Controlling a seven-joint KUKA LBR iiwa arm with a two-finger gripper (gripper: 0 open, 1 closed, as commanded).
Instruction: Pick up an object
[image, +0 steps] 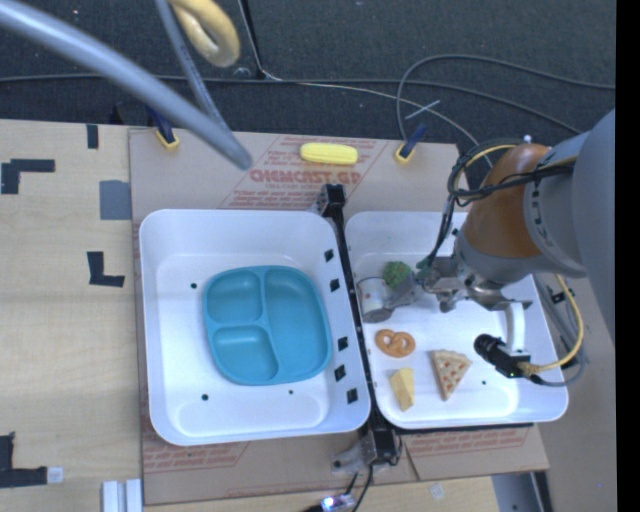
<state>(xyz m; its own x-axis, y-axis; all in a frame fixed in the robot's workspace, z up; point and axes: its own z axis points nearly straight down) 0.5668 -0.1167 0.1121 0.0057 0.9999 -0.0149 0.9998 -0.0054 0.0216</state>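
The arm (520, 215) is reaching into the right bin (535, 400) from the right. The gripper (385, 292) is lying low at the bin's left side, touching the broccoli (399, 272); whether it is gripping cannot be told. Nearer are sitting a pretzel (395, 344), cheese (402, 388) and a pizza slice (450, 373). A blue tray (266, 325) is sitting in the left bin (170, 250).

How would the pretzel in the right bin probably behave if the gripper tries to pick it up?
The pretzel lies flat on the right bin, so fingers may slide over it rather than get under it. It looks small and thin with holes, so probably light and easy to push aside. Flat, it should not roll. The gripper is near the broccoli, just above it.
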